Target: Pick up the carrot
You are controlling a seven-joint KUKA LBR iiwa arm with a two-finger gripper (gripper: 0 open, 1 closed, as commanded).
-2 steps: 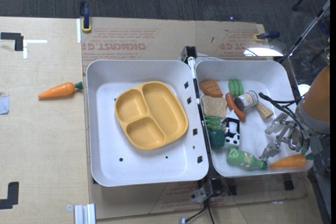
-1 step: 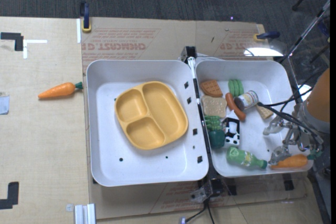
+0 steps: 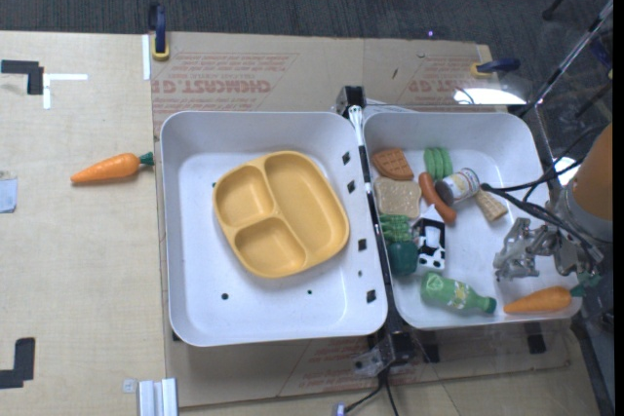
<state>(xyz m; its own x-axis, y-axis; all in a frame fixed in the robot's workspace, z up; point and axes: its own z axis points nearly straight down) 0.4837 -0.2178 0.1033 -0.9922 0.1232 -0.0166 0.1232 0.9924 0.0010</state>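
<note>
carrot [image 3: 538,301] lies at the near right corner of the right bin [image 3: 487,124], its length running along the near wall. my tool [image 3: 522,251] hangs just above and a little left of it, near but not gripping it; i cannot tell how wide my tool stands. a green bottle [image 3: 456,296] lies to the carrot's left along the same near edge. a second carrot [image 3: 108,169] rests on the worktop [image 3: 68,287] just outside the left wall of the left bin [image 3: 185,239]. that left bin holds a yellow divided plate [image 3: 281,212] at its middle.
</note>
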